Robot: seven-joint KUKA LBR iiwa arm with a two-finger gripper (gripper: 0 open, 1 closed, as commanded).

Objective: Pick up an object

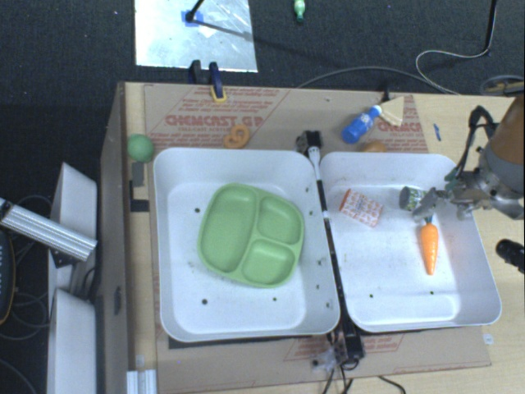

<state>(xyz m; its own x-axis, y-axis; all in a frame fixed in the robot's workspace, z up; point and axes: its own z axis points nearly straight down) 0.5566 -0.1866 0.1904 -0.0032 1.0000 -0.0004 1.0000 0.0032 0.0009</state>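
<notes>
Dark carpet all around, and on it a bench (pixel 271 113) topped with printed cardboard, carrying two white bins side by side.

So the thing that matters is over in the right bin (pixel 385 310): a carrot (pixel 429 248), orange with a bit of green at the top, lying roughly upright toward the bin's right side. Just above its top end hangs the end effector (pixel 428 202), coming in from the right on the grey arm (pixel 500 175). Can't honestly tell whether it's spread or pinched, it's too small and cluttered from where I stand, and nothing is clearly between its tips. Right beside it on the left sits a small silvery-green object (pixel 410 196), hard to identify. Further left in the same bin lies a little red-and-white packet (pixel 361 207).

Left bin (pixel 180 302) has a green divided plate (pixel 251 235), three compartments, sitting at a slight angle.

Outside the bins: blue bottle (pixel 361 126) with a white cap on the cardboard behind the right bin, a pretzel-looking thing (pixel 236 136) behind the left one, a green ball (pixel 140 147) at the bench's left edge. On the floor behind, a shiny sheet (pixel 195 25) and a tiny green bottle (pixel 299 6).
</notes>
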